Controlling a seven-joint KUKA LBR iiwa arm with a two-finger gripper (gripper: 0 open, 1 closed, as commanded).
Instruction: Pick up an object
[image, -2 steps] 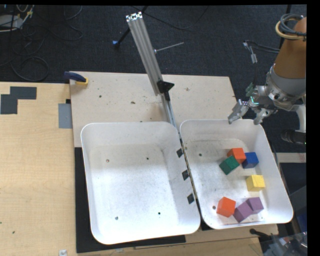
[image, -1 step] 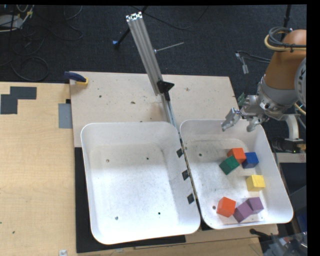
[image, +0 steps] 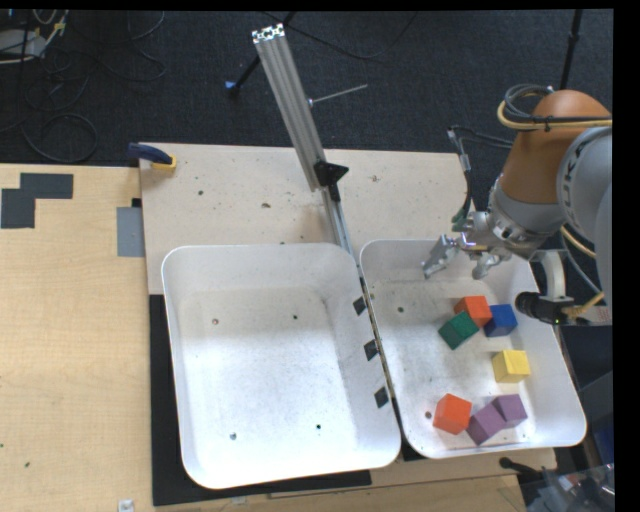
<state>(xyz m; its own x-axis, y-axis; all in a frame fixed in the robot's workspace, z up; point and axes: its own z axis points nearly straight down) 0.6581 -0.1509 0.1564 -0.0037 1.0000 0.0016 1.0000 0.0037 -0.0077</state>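
Several small blocks lie in the right bin (image: 400, 400): an orange block (image: 475, 308), a green block (image: 459, 329) and a blue block (image: 501, 319) cluster together, a yellow block (image: 511, 364) sits below them, and a second orange block (image: 452, 412) lies beside two purple blocks (image: 497, 415) near the front. My gripper (image: 462, 262) hangs over the back of the right bin, above and behind the cluster, open, with nothing between its fingers.
The left bin (image: 190, 300) sits next to the right one, with black clips (image: 370, 349) along the shared wall. A slanted aluminium post (image: 298, 120) rises behind the bins. A blue and yellow clamp (image: 152, 156) lies at the bench's back left corner.
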